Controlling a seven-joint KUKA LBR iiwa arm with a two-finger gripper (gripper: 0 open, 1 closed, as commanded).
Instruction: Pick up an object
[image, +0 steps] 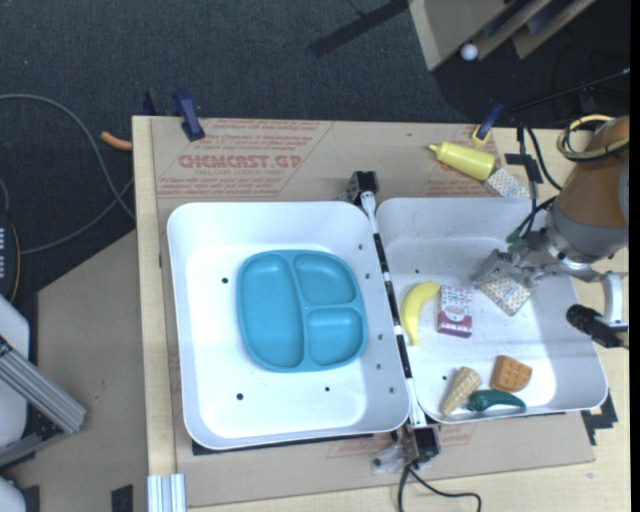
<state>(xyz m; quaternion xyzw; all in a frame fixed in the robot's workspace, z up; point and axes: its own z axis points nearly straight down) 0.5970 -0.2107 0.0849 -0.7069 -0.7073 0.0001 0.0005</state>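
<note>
Green pepper foremost; gripper (fingers indistinct) overlaps patterned packet.

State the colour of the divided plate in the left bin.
Light blue plate, seen in the camera view.

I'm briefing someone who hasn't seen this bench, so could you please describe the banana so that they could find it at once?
Look at the right-hand white bin, the one the arm reaches into. The banana lies near that bin's left wall, just left of a small red-and-white packet. It is the only plain yellow, curved item inside the bin; the ice-cream cone and waffle nearer the front are tan.
</note>
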